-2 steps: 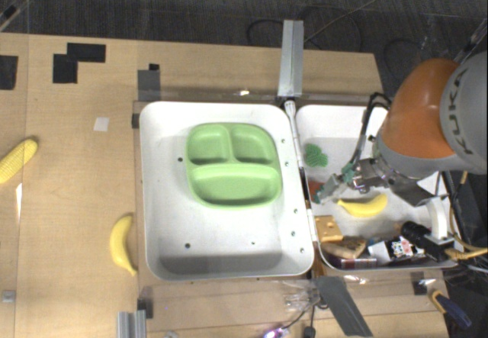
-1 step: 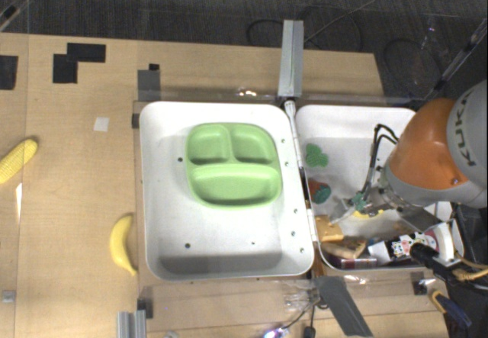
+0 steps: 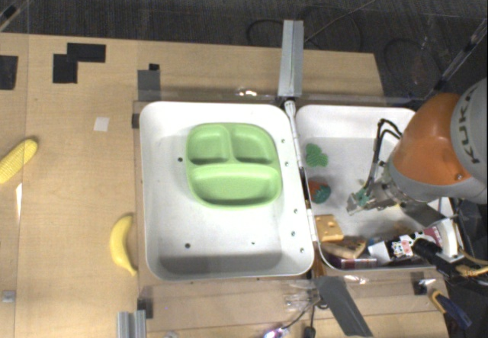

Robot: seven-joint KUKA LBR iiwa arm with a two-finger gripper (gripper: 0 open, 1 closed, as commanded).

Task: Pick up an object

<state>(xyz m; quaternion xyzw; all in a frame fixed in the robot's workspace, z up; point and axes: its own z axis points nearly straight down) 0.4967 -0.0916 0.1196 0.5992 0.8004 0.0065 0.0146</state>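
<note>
Gripper positioned low over the middle of the right bin, reaching in from the right edge; finger spread not discernible from this view, and nothing seen held. Nearest candidates lie toward the bin's left wall: a small red and green toy just beside the gripper on its left, and a green leafy piece farther toward the far left corner. Neither touching the gripper. A tan cracker-like block resting at the near left corner, with a dark brown bar and a cluster of small packets strung along the near edge. Red and green toy compact, no clear long axis; brown bar lying lengthwise along the near wall. Judged: shortest approach is a short shift leftward to the red and green toy. Left bin carrying a green divided plate at centre, well apart from the gripper. On the bench, a banana near the left bin's near left corner and a corn cob at the left edge.
</note>
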